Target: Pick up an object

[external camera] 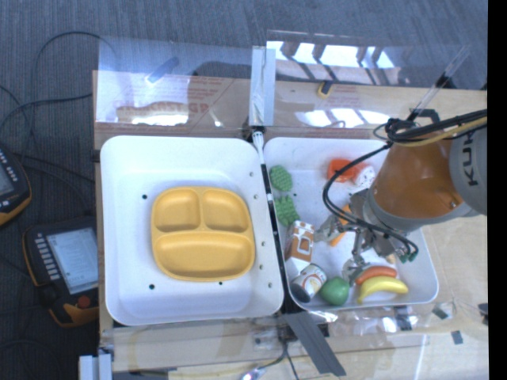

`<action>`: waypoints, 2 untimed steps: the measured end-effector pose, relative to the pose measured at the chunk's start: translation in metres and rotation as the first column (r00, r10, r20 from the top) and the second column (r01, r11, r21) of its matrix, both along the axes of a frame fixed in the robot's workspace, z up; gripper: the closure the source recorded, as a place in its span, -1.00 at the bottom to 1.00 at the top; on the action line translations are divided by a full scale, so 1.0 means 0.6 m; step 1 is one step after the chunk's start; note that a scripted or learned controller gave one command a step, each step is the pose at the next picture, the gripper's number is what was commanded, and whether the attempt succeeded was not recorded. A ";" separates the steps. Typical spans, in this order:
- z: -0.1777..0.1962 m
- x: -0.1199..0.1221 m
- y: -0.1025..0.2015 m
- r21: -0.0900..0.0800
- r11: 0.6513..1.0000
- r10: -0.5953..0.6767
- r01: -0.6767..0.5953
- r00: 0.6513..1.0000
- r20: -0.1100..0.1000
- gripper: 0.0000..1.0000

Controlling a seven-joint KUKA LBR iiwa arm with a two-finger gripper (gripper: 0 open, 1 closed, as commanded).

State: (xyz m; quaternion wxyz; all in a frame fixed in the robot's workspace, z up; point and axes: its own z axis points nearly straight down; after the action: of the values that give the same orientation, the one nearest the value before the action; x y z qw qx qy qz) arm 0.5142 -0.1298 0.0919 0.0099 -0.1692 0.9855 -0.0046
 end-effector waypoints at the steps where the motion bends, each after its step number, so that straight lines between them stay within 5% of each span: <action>1: -0.002 0.083 0.027 0.004 0.999 -0.053 0.053 0.999 -0.006 -1.00; 2: 0.001 0.030 0.056 -0.002 1.000 0.013 -0.013 1.000 0.003 -1.00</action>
State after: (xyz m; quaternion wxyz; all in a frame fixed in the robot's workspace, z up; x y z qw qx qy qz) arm 0.5325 -0.0961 0.0922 0.0115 -0.1756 0.9844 -0.0056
